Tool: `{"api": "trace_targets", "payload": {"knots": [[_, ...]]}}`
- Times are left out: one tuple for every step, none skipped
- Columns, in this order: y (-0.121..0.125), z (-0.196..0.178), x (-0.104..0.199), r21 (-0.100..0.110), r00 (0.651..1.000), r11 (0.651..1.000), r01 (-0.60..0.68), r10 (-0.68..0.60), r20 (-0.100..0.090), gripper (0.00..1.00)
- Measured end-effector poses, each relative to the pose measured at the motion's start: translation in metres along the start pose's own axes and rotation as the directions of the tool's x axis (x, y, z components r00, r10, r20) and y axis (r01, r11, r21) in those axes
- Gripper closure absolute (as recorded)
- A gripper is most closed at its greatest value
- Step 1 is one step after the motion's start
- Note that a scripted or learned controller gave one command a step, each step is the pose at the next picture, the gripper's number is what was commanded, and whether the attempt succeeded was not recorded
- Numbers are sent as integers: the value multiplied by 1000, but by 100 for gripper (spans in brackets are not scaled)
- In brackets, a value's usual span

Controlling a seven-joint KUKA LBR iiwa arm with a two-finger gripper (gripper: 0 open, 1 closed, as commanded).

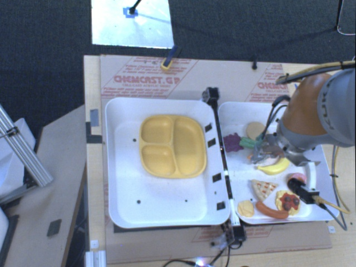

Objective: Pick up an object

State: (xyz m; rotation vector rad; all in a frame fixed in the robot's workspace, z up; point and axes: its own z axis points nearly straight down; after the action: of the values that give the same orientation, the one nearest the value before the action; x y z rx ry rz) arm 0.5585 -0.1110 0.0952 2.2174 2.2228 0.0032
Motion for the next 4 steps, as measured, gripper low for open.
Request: {"api": "trace_targets", "payload": {"knots": [[10, -49, -4, -3, 1000, 1000, 1, -1, 1, 100], [9, -96, 3, -4, 1000, 1000, 2, -2, 1, 100], [10, -132, 3, -3, 1000, 1000, 2, -2, 1, 100], [25, -128, 56, 0, 1000, 1000, 7, -7, -2, 100]]}}
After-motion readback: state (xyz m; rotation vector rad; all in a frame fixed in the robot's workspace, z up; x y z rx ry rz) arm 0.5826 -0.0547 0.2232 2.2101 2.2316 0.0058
